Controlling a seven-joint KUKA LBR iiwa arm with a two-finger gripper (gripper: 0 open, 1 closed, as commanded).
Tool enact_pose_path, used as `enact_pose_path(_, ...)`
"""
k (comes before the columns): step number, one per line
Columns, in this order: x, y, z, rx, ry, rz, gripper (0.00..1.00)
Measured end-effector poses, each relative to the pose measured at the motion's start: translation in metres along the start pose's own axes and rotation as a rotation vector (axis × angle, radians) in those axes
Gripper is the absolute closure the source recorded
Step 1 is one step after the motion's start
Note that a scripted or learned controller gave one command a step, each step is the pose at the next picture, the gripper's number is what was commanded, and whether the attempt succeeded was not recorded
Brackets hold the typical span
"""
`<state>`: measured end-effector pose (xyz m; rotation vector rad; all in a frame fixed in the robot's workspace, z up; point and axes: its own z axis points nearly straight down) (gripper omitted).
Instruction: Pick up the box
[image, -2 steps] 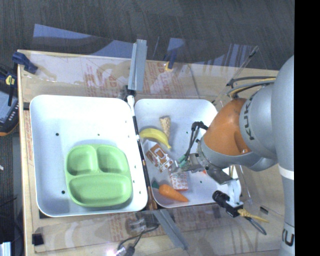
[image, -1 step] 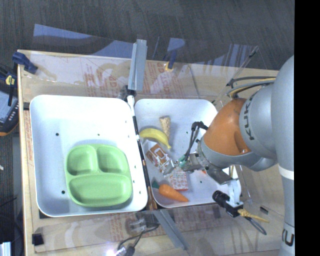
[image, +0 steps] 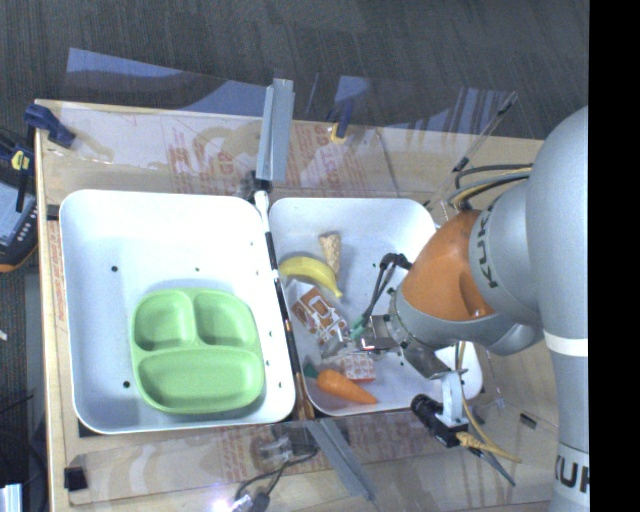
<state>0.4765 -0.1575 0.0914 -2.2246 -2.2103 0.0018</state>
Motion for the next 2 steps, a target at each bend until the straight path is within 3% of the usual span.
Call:
enact_pose_path(1,0.000,0.000,-0.009,0.002,0.001,-0.004,1.00)
enact_pose_path(2,0.053,0.000,-0.129,-0.003,-0.002,-0.021,1.00)
